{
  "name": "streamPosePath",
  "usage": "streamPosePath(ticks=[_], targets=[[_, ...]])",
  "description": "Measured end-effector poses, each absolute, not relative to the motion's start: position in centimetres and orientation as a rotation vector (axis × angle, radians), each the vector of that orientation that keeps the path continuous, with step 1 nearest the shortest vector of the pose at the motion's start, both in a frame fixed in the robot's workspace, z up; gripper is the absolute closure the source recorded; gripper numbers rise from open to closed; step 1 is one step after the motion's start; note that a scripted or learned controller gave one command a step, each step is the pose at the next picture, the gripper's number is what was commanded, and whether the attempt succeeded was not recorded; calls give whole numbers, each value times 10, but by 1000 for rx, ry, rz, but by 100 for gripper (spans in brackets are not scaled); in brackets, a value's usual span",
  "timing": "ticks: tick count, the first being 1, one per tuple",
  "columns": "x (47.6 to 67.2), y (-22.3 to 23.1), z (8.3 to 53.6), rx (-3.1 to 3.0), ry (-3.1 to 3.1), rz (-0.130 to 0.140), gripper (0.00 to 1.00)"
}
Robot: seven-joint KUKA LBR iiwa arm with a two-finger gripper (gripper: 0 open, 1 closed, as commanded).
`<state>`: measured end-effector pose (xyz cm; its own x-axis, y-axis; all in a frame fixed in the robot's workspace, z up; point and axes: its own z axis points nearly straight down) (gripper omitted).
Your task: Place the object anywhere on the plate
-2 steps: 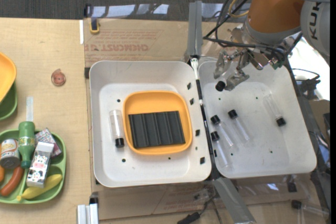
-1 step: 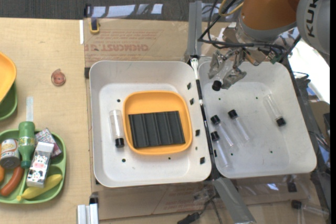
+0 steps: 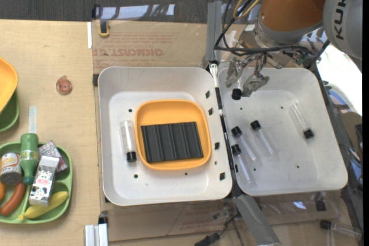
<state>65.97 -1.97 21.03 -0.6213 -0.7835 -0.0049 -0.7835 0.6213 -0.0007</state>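
Note:
An orange-yellow plate (image 3: 172, 114) with a dark ridged insert lies in the middle of the left bin (image 3: 109, 181). A clear tube with a black cap (image 3: 127, 136) lies just left of the plate, touching its rim. My gripper (image 3: 247, 80) hangs over the far left corner of the right bin (image 3: 328, 181), near the wall between the two bins. A small black cap (image 3: 236, 94) shows right below the gripper; the view is too cluttered to tell whether it is gripped. Several more capped clear tubes lie in the right bin, such as one (image 3: 260, 136) near its middle.
One tube (image 3: 301, 119) lies apart at the right bin's right side, and two others (image 3: 245, 147) lie by its left wall. Left of the bins, a green tray (image 3: 63, 200) of toy food and a small pink piece (image 3: 64, 85) sit on the wooden table.

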Motion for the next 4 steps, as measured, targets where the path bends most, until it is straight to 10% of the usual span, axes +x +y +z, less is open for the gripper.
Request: streamPosePath(ticks=[4], targets=[[660,2,220,-2017,2402,2,100]])
